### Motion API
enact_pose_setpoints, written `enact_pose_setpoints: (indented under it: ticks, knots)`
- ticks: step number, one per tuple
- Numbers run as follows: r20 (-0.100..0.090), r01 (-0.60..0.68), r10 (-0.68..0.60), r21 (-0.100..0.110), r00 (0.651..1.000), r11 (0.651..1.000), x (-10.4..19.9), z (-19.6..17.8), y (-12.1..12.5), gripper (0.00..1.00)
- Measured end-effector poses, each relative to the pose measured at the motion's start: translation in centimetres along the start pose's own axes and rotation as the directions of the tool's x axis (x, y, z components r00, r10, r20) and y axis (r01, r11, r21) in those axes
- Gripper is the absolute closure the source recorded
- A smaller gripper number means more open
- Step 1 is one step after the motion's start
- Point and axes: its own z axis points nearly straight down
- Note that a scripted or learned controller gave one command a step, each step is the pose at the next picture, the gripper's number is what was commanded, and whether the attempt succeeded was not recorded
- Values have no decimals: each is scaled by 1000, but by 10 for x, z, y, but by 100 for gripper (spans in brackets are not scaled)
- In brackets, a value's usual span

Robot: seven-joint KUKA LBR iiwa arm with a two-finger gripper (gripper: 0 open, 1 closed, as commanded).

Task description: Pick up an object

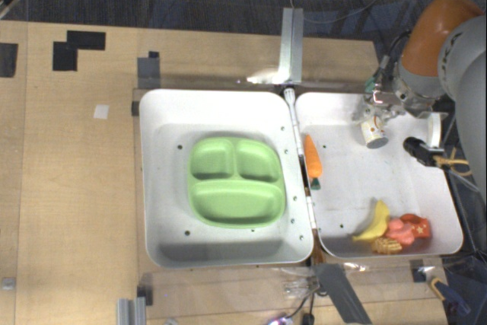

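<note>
End effector (374,132) poised over far part of right bin (342,106), finger opening indiscernible, nothing seen in its hold; banana (373,221), red toy (409,229) and carrot (312,158) well apart from it, risking an empty closure.

Wood bench (68,186): two white bins side by side, left bin (163,240) and right bin (434,202), edges touching. Black patches (76,48) far-left, small white square (101,112) left.
</note>
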Motion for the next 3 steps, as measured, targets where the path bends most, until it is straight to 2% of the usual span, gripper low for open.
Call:
enact_pose_setpoints:
  ticks: [1,2,3]
  knots:
    - [-5,162,-162,7,987,987,53,-85,-5,100]
    - [-6,183,-183,6,983,983,63,-194,-4,100]
    - [-8,223,-223,11,975,975,117,-141,-46,100]
